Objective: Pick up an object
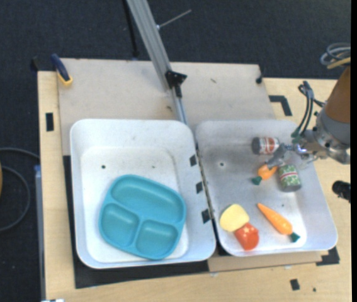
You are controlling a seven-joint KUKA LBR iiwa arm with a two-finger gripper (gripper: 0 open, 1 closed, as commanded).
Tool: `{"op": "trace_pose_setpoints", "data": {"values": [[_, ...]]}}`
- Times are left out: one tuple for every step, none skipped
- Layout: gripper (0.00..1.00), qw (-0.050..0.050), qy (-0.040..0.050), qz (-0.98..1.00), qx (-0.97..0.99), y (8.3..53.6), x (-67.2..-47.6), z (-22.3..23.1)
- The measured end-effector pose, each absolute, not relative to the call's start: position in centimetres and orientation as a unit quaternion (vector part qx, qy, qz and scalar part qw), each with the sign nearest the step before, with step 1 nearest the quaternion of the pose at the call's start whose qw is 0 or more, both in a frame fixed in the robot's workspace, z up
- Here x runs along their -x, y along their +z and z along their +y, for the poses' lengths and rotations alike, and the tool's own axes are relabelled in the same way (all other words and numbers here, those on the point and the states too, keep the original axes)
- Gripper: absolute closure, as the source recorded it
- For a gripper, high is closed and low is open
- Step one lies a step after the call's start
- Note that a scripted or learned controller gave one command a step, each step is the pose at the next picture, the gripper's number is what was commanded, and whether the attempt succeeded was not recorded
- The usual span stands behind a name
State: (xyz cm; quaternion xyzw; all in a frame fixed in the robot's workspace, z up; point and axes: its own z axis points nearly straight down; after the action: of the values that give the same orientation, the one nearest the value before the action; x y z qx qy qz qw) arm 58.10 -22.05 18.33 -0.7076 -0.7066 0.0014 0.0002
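Here, blue tray [141, 216] in left bin [80, 137], carrots, cans in right bin [228, 137], pincer [289, 154] state unclear.

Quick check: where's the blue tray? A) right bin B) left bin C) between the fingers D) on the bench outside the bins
B: the blue tray lies flat in the left bin, while the right bin holds the carrots, cans and the yellow and red pieces.
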Motion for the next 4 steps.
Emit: {"op": "trace_pose_setpoints", "data": {"values": [[0.0,-0.008,-0.0029,-0.707,0.707,13.1,-58.5,-22.0],[1.0,-0.01,-0.0051,-0.707,0.707,14.4,-58.6,-22.0],[1.0,-0.004,-0.0015,-0.708,0.706,20.9,-58.9,-22.5],[1.0,-0.003,-0.001,-0.708,0.706,24.3,-59.0,-22.7]]}}
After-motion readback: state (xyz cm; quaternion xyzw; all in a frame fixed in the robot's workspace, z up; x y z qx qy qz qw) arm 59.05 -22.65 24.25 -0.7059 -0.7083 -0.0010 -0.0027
